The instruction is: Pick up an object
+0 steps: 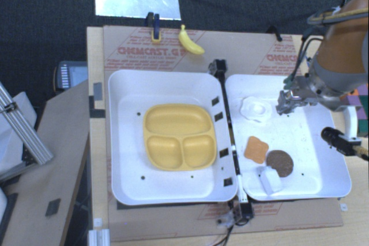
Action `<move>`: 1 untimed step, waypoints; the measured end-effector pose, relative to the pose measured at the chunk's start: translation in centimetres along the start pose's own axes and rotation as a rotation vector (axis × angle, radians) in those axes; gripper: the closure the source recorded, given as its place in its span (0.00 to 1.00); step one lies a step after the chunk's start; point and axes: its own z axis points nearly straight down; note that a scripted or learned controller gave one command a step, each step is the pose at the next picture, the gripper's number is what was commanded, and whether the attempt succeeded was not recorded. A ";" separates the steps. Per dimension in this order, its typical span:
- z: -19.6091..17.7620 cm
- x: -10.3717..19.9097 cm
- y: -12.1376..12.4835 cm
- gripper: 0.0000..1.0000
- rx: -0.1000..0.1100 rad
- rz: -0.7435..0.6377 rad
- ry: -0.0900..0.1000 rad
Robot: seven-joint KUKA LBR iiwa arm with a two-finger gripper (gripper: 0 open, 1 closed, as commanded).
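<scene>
In the right bin (311, 181) lie a white round piece (254, 108), an orange toast-like slice (256, 149), a brown round cookie (281, 162) and a small white block (270, 181). My gripper (285, 105) hangs over the bin's upper right part, just right of the white round piece. Nothing shows between its fingers. The left bin (124, 124) holds a yellow divided plate (177, 136).
A yellow banana (190, 41) lies on the cardboard behind the bins, next to a yellow-handled clamp (155, 27). A black divider (225, 124) runs between the bins. The grey and orange arm (343, 49) fills the upper right.
</scene>
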 end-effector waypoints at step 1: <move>-5.4 0.0 0.2 1.00 0.001 -0.001 0.000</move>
